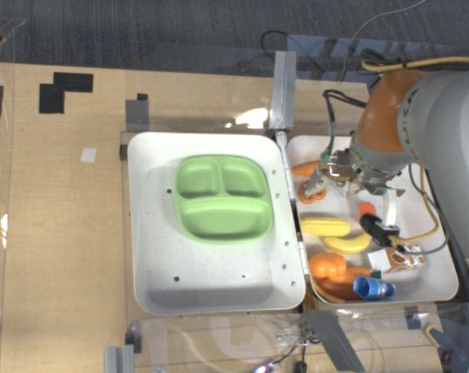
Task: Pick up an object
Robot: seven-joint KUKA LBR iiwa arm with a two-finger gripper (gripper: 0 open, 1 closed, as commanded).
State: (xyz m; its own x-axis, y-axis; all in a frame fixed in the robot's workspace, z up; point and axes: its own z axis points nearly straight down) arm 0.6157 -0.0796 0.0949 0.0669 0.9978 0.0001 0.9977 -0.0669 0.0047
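Bananas [335,235] lie in the right bin [444,282] below the arm's [428,123] lowered pincer [335,179], its state unclear.

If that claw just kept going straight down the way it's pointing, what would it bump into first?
Probably the floor of the right bin, close to the yellow banana. The claw hangs above a bare patch there, though depth is hard to judge from this slanted view.

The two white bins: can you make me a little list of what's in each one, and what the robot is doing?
left bin: a green divided plate
right bin: two bananas, an orange toy, a blue cup on its side, more small things
arm: reaches in from the right
gripper: low over the right bin's far half
holding something: cannot tell
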